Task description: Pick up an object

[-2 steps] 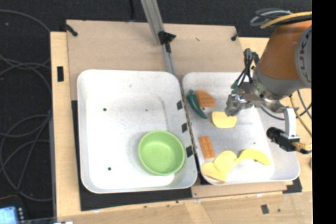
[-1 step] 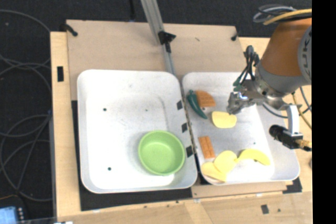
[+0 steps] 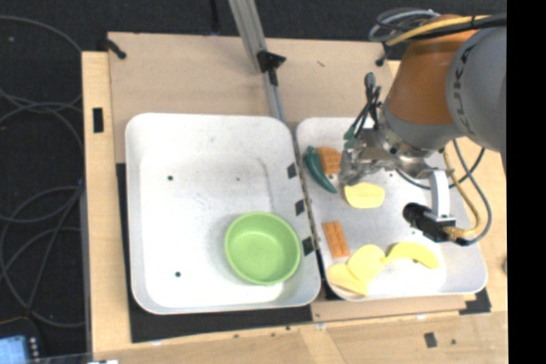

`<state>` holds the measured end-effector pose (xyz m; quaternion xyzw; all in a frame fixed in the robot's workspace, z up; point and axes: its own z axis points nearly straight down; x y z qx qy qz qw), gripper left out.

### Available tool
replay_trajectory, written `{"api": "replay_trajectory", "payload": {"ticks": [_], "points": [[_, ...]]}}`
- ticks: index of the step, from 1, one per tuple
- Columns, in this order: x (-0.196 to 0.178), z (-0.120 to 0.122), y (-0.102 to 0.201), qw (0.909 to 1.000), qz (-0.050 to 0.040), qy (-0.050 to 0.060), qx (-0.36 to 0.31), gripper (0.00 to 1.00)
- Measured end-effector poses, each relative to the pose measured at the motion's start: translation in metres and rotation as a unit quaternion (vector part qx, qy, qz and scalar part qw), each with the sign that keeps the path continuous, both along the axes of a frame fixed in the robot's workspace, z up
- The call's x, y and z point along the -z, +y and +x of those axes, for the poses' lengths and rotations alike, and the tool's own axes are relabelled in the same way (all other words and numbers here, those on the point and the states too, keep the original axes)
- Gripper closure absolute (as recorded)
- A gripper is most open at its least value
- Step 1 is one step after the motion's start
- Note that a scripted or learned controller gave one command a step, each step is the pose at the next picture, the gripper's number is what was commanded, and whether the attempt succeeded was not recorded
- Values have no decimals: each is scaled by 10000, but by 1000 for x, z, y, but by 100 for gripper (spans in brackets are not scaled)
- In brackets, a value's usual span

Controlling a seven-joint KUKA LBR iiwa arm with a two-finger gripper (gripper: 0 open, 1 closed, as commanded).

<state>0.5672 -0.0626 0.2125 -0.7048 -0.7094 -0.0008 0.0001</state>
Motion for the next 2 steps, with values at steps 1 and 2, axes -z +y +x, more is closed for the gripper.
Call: {"api": "replay_trajectory", "payload": {"ticks": [1,2], "points": [[3,3,48,10000,5,8,-2,100],[-9,6,111,10000,9,-2,-12,100]]}}
